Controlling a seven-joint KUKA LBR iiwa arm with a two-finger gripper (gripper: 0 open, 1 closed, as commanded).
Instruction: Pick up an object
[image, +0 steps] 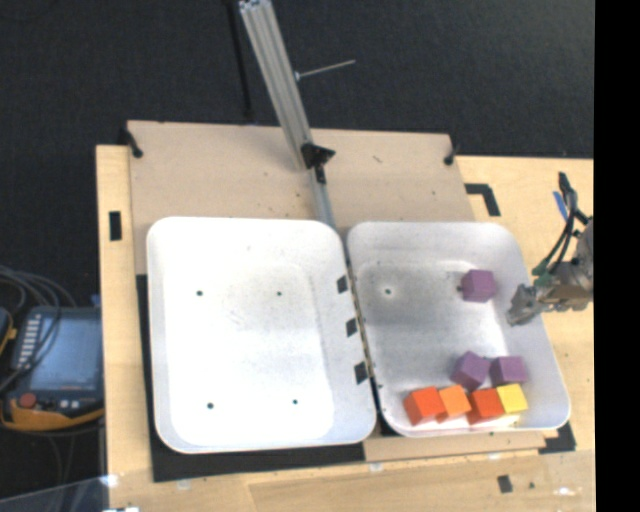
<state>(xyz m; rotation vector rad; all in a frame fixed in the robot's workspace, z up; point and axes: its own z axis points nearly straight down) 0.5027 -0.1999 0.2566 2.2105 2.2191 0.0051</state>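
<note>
The right bin holds several small blocks. One purple block lies alone near its right wall. Two more purple blocks sit lower down. Along the front wall stands a row of a red block, an orange block, another red block and a yellow block. My gripper hangs over the bin's right rim, a little right of and below the lone purple block, apart from it. Nothing shows in its grasp.
The left bin lies beside the right one, with a dark divider between them. A metal rail slants down from the top to the bins' back edge. A pendant with cables sits off the bench at left.
</note>
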